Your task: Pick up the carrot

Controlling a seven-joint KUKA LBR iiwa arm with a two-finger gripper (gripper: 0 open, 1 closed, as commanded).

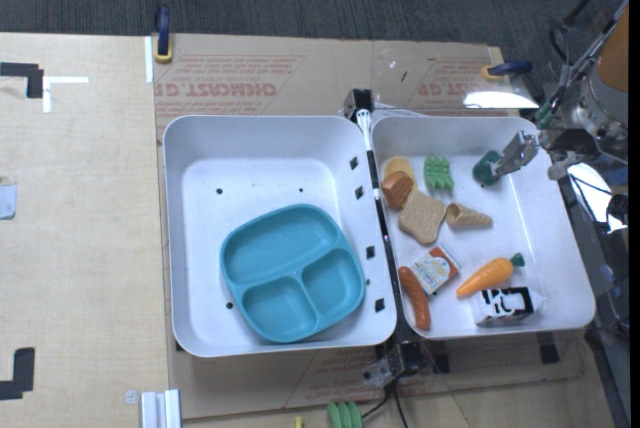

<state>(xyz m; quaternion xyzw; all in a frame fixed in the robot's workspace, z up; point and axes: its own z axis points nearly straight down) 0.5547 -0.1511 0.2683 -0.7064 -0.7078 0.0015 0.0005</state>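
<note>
Gripper [517, 154] up by right bin [560, 246] far edge, can't tell claw state; carrot [487, 275] lies free near front, ungrabbed

A small part of the arm [600, 91] is seen at the right edge. Its upper portion is coloured orange-brown, rounded in shape, and cut off by the frame. Below that, a light grey, metallic-looking wrist section is seen, with bright reflections on its surface. Thin dark cables are seen running diagonally above the wrist toward the upper right corner, and a further dark line is looped beside the grey housing. The tool [517, 154] is made of pale grey metal, slim and angular, with a darker joint where it is attached to the wrist.
</note>
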